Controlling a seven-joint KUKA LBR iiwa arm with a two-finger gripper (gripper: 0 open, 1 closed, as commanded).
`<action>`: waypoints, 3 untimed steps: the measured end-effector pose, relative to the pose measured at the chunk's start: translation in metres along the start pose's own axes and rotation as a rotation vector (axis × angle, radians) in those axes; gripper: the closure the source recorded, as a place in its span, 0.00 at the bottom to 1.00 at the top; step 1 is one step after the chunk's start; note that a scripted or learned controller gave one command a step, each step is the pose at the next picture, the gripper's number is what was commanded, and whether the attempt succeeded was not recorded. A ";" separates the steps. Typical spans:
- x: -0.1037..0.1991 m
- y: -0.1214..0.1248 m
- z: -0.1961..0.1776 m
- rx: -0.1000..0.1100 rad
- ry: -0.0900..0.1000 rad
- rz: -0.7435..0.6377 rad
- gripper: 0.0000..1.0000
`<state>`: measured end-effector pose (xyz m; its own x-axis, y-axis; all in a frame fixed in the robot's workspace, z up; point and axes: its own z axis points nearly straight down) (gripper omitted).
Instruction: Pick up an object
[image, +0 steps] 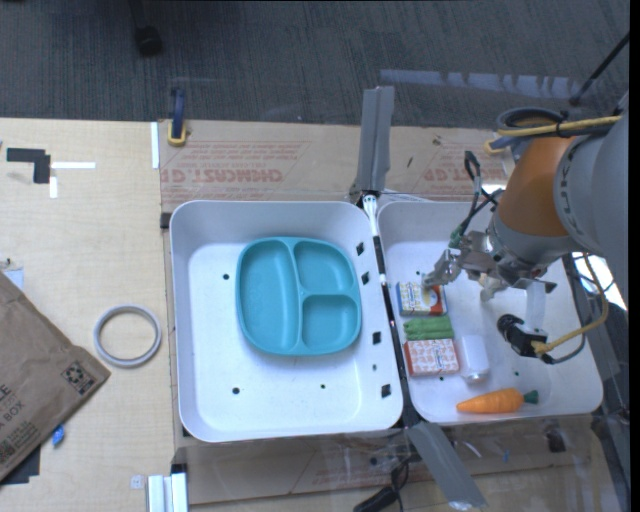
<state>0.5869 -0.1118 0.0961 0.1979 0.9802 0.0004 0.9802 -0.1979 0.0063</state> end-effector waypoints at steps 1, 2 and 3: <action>0.009 -0.011 -0.001 -0.004 -0.002 -0.029 0.00; 0.021 0.072 0.000 -0.003 -0.002 -0.072 0.00; -0.072 0.090 0.000 -0.003 -0.004 -0.349 0.00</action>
<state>0.6610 -0.2003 0.0970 -0.1494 0.9888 -0.0066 0.9887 0.1494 0.0081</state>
